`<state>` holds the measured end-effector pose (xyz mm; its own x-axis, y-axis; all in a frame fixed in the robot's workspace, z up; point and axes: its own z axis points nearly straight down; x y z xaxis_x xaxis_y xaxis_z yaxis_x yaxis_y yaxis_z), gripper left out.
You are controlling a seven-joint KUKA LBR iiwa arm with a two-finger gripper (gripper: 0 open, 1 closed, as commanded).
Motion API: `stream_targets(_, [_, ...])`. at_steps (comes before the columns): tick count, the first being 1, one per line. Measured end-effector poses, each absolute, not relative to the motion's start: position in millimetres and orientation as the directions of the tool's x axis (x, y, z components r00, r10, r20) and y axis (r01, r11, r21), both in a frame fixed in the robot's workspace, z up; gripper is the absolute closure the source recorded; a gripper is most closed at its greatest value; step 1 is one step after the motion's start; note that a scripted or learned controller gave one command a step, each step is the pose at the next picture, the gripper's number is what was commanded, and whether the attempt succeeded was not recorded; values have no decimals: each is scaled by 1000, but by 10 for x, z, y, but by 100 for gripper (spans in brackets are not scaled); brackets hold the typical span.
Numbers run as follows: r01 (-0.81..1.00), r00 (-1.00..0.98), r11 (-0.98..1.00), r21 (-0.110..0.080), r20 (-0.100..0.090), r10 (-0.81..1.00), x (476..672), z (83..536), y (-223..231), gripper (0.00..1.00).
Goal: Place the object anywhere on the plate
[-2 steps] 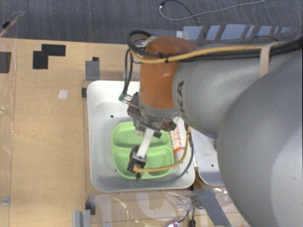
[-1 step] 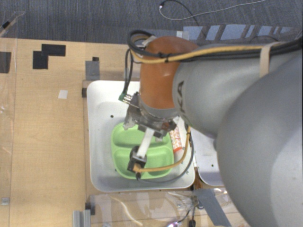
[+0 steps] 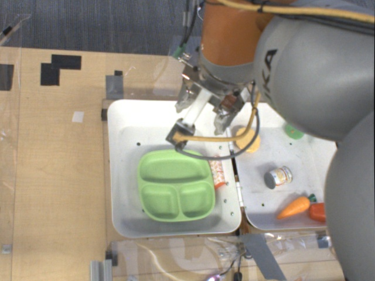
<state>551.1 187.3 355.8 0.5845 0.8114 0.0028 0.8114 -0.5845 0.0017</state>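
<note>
Across the upper right of the frame, the arm (image 3: pixel 304 57) is the biggest thing in view: grey shell, orange band above the wrist. Part of a black letter or two, maybe "KA", shows on the shell; the rest curves out of sight.

The bench (image 3: pixel 53 174) is light wood, with black square marks in the upper left of the frame and a small white tag below them. Dark grey carpet runs along the top edge.

Left bin (image 3: pixel 120 157), white and shallow, sits at centre. Right bin (image 3: pixel 263 209) is just beside it, sharing the middle divider, partly under the arm.

The plate (image 3: pixel 176 185) is green with three compartments, lying flat in the left bin and rotated slightly. A small packet (image 3: pixel 217 173) with red-and-white print lies at the plate's right edge against the divider; the print is too small to read.

The gripper (image 3: pixel 202 113) hangs over the top of the left bin, above the plate, with a yellow cable (image 3: pixel 225 139) looping below it. Fingers look spread, nothing visible between them.

In the right bin: a carrot (image 3: pixel 294 207) at lower right, a red item (image 3: pixel 318 211) touching its leafy end, a small can (image 3: pixel 278 177) on its side, a yellow piece (image 3: pixel 253 143) near the divider, and a green bit (image 3: pixel 294 132) beside the arm. Can't tell which one is the task object.
</note>
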Motion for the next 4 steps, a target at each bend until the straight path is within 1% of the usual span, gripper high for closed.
stream_targets(1, [730, 683, -683, 1, 3, 730, 5880, 3826, 2279, 0])
stream_targets(2, [590, 808, -808, -1, 1, 590, 6516, 2793, 2348, 0])
stream_targets(3, [964, 265, -265, 0, 0, 964, 6009, 2065, 2357, 0])
stream_targets(4, [924, 382, -382, 0, 1, 924, 5694, 2246, 2351, 0])
